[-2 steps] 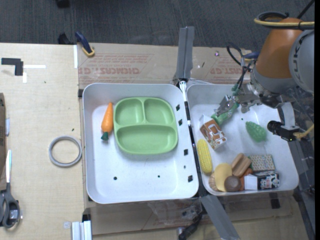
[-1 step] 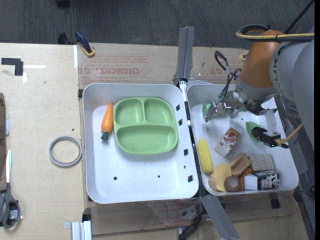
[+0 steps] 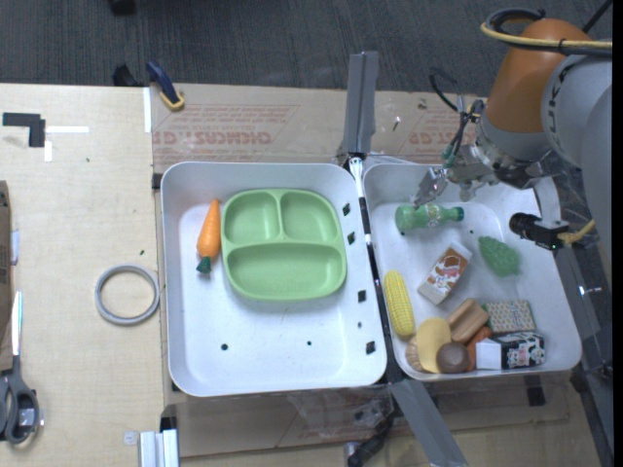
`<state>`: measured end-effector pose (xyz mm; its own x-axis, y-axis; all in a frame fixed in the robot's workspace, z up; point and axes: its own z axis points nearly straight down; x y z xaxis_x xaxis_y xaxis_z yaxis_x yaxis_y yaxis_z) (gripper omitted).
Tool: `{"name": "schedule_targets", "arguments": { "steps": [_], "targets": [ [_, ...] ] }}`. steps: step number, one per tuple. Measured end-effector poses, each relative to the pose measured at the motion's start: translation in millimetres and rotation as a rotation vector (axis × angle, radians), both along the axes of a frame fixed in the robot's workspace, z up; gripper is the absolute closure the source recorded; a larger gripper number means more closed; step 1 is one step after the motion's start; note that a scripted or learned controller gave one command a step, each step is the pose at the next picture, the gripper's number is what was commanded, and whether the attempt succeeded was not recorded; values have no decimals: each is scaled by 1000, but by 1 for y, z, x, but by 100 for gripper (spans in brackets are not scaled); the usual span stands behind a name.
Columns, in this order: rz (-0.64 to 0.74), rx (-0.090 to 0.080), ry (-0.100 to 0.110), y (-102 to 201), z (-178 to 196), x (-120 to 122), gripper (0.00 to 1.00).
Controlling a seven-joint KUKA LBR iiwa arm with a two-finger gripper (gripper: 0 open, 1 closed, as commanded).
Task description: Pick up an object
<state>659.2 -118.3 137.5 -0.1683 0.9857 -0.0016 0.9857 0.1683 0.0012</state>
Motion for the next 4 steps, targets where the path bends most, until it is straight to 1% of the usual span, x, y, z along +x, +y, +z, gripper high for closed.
{"name": "schedule_targets", "arguments": {
  "steps": [1, 2, 3, 4],
  "targets": [
    [-61, 1, 4, -17, -46, -68, 0],
    [-350, 1, 2, 7, -46, -60, 0],
    [56, 2, 2, -12, -34, -140, 0],
    [213, 0, 1, -71, 54, -181, 0]
  ]
}}
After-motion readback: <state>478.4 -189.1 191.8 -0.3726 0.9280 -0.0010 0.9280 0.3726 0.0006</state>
